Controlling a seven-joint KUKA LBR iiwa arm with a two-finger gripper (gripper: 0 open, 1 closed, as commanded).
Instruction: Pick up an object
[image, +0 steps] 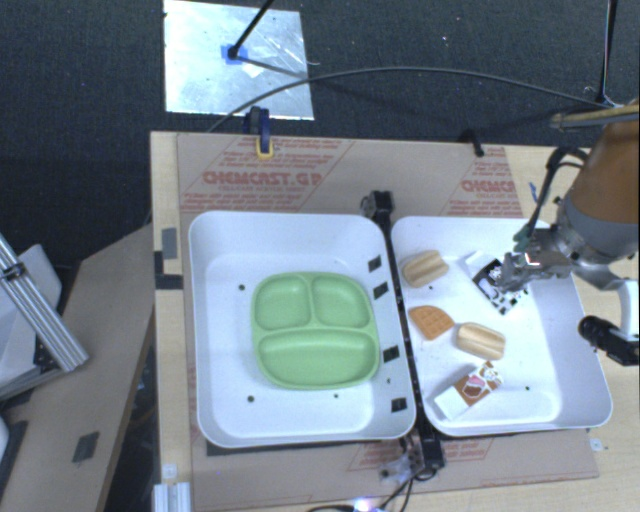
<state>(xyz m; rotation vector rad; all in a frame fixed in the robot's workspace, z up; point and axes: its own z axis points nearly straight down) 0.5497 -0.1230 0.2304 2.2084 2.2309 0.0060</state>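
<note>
four food bits sit in my right bin (590, 400), nearest a bread roll (424, 267) upper left; gripper (508, 280) hovers upper right, can't tell its state.

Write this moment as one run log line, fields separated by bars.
gripper: over right bin, upper part | held: nothing seen | bread roll: untouched | green plate: left bin

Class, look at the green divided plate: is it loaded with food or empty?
Empty. All three compartments of the green plate show bare green; the food pieces lie in the right bin.
</note>
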